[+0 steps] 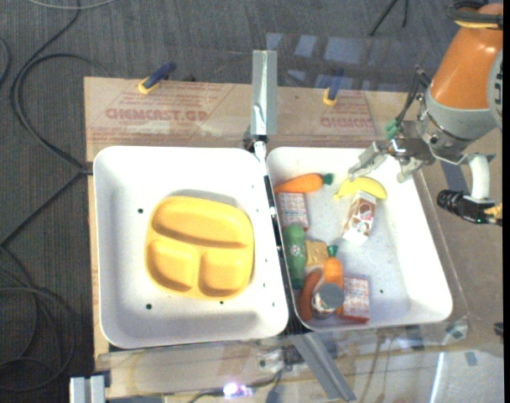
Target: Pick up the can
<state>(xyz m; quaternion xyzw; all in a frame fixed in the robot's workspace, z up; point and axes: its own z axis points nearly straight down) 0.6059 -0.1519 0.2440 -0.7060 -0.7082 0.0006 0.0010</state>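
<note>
Glossy white plastic bins (pixel 112 250), matt yellow plastic tray (pixel 201 246)

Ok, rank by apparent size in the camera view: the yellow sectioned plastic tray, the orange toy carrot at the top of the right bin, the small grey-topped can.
1. Yellow sectioned plastic tray, clearly largest.
2. Orange toy carrot.
3. Small grey-topped can, partly hidden among clutter, so smallest only tentatively.

Arm reaches in from right, orange band up; hand (pixel 379 159) hangs low, fingers spread, nothing between.

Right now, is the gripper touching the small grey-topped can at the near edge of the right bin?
Apart. The camera view shows the gripper over the far side of the right white bin near a yellow banana, with other items lying between it and the can.
</note>
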